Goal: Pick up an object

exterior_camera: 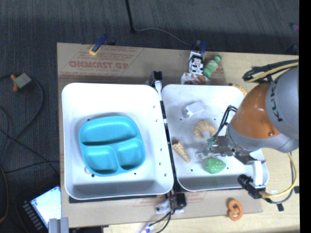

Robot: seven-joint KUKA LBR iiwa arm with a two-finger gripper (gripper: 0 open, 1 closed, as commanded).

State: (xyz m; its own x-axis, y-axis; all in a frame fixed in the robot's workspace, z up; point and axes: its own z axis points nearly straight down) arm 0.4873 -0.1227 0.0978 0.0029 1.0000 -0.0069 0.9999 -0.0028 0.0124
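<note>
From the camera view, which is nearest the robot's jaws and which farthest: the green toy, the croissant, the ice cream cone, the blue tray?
1. Green toy, just below the gripper, in the right bin.
2. Croissant, just above it; nearly as close as the green toy.
3. Ice cream cone, further left, near the bin's left wall.
4. Blue tray, in the left bin.

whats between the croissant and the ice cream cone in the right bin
Nothing: in the camera view, the stretch between the croissant and the cone is bare white floor of the right bin.
</note>
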